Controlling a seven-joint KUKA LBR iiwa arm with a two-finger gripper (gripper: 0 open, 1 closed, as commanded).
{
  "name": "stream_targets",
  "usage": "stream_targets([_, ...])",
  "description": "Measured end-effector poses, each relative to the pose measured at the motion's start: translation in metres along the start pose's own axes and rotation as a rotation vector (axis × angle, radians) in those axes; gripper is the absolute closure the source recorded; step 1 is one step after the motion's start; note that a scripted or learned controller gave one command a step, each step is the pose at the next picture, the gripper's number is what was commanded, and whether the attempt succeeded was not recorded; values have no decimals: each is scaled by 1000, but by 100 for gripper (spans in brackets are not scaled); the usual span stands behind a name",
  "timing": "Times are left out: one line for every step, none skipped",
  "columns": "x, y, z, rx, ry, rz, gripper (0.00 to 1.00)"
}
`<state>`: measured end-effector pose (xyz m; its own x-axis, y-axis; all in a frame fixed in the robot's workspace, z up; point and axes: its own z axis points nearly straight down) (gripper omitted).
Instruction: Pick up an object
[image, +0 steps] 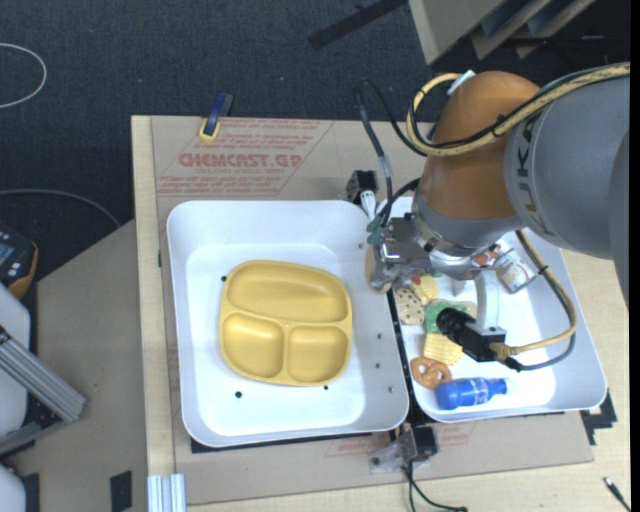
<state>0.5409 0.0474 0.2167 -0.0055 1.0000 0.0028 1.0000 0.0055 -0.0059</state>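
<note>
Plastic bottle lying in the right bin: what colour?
Blue with a white cap, in the camera view.

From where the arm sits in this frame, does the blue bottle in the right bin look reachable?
Probably yes. The blue bottle lies on its side near the front of the right bin, uncovered, with only a pretzel beside it. The arm's wrist is above the same bin, further back.

Bright, even overhead light; soft shadows; slightly soft focus.
</note>
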Motion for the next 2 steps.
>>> stream_targets([25, -1, 0, -4, -1, 2, 100])
stream_targets([21, 3, -10, -8, -3, 6, 100])
